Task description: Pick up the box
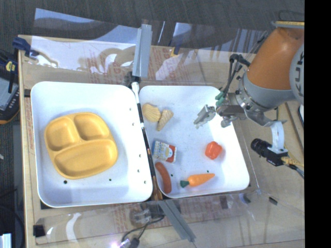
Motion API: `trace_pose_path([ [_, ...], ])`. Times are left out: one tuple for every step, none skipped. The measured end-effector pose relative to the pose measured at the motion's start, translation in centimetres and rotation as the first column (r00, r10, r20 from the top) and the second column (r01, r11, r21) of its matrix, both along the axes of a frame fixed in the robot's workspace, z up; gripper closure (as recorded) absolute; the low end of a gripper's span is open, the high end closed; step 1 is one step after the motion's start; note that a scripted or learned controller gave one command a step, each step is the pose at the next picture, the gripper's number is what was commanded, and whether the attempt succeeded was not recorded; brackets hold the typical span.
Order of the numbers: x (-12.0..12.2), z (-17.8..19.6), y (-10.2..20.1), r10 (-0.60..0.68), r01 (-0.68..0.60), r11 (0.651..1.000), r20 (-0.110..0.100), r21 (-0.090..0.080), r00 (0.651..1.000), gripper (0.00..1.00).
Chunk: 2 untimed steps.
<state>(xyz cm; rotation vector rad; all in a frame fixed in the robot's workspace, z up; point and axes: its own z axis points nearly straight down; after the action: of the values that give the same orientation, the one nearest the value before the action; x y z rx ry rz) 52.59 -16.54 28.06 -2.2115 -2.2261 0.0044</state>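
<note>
- The box lies in the right bin, near that bin's left wall and just below its middle. It is a small carton with a printed white, red and blue face, lying flat and turned slightly askew.
- A sausage lies just below the box, close to it but not clearly touching. A carrot sits further right along the front, and a red pepper sits well to the box's right. Two pale crackers lie above it.
- The left bin holds a yellow divided tray.
- The gripper hangs over the upper right part of the right bin, well apart from the box. Its fingers seem slightly parted with nothing between them, though they are small and hard to read.
- The arm reaches in from the right, so the gripper has to travel left and toward the front to get over the box.
- The box looks light and fairly stiff, probably thin card that could dent under a hard squeeze. Its printed face may be a little slick.
- Lying flat, it offers little height, so the best hold is likely across its two shorter sides, fingers coming down either side of it.
- The bin wall on the left and the sausage below leave little room, so a finger could catch on either.
</note>
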Motion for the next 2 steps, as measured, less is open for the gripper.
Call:
trace_pose_path([
  [-1.7,-8.9,6.9,0.019,-0.019,1.000,-0.001,0.000,1.000,0.00],
  [-2.4,-19.0,3.9,0.178,-0.178,0.984,-0.001,0.002,0.984,0.00],
])
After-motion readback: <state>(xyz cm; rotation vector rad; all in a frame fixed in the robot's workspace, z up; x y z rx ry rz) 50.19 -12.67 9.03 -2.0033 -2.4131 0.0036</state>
